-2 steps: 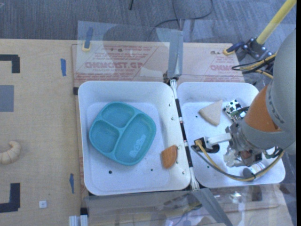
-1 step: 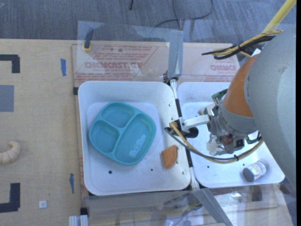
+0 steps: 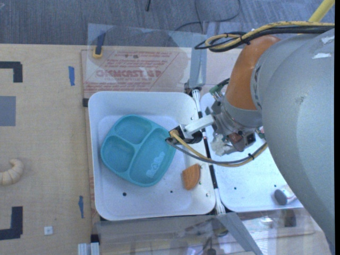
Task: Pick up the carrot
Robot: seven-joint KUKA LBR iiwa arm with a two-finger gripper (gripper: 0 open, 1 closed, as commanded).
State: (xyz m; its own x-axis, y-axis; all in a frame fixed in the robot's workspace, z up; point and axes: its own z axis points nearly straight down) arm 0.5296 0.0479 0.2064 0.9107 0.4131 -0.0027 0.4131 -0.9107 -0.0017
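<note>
In the camera view, the carrot (image 3: 191, 176) lies on the floor of the left bin (image 3: 106, 102), near its right wall and just beside the teal plate (image 3: 137, 150). Nothing lifts it, so I judge the pick is not yet done. The gripper (image 3: 226, 142) hangs above the wall between the two bins, up and to the right of the carrot. The wrist and cables cover it, and I cannot tell its state. A small grey thing (image 3: 281, 196) in the right bin (image 3: 239, 187) is too blurred to name.
</note>
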